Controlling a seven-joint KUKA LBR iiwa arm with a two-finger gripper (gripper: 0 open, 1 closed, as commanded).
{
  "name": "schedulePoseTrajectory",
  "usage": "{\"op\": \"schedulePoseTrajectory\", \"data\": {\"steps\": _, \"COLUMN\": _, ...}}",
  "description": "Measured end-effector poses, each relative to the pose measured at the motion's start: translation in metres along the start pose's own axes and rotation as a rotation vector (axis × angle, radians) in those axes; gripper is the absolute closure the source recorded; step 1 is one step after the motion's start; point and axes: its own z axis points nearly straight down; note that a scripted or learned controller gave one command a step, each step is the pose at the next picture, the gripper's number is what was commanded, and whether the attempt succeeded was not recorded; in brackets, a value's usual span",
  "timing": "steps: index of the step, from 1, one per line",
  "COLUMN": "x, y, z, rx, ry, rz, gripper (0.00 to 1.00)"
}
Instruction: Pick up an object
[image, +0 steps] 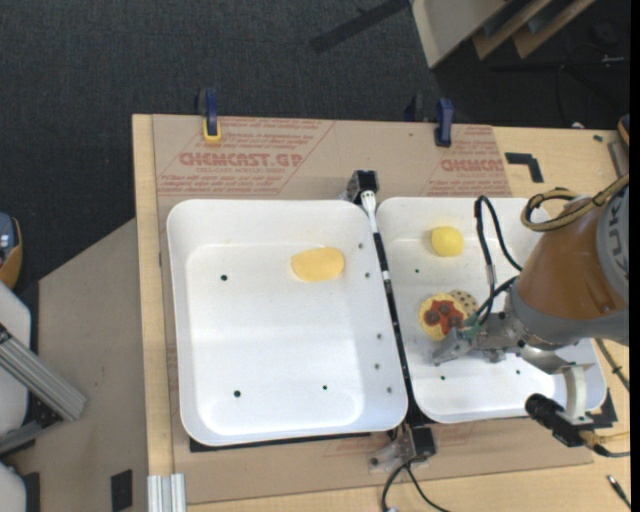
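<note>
Gripper beside round patterned object

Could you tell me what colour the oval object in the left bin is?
Pale yellow oval object, camera view.

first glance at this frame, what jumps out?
The grey arm with its orange band reaches in from the right over the right bin, its gripper low beside a red and tan patterned object. A small yellow ball sits toward that bin's far side. In the left bin, a pale yellow oval object lies toward the far side.
</note>
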Motion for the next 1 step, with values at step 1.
{"op": "schedulePoseTrajectory", "data": {"steps": 1, "x": 0.0043, "y": 0.0692, "z": 0.0027, "rx": -0.022, "ry": -0.010, "rz": -0.001, "gripper": 0.00}}
